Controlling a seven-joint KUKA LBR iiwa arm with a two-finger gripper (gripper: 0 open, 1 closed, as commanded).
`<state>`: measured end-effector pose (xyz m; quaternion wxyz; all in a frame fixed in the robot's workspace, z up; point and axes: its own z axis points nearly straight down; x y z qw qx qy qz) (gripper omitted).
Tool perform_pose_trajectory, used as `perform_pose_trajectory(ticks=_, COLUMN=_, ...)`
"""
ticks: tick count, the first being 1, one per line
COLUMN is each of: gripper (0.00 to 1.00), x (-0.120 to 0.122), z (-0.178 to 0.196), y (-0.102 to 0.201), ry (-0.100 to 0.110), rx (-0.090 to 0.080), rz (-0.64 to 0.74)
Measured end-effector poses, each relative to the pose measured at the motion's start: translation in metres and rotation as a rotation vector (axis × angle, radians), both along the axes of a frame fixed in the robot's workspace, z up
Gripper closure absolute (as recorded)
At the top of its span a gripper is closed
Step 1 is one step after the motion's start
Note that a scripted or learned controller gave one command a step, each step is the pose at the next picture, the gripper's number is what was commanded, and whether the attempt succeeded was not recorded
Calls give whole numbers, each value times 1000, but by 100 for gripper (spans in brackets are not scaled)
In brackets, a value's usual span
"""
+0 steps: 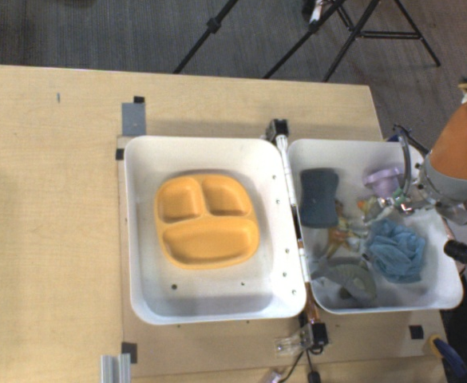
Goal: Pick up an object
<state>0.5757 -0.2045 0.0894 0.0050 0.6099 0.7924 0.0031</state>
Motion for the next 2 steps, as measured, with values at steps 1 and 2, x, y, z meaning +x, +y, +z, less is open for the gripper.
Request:
perform_pose_trajectory(ticks=1, gripper=0, x=12, z=0, y=0, ry=2, rx=-2, rz=156)
perform_pose_trajectory(ticks=2, gripper=0, x=-4, z=0, y=0, ry=-2, rx=-3, rz=196)
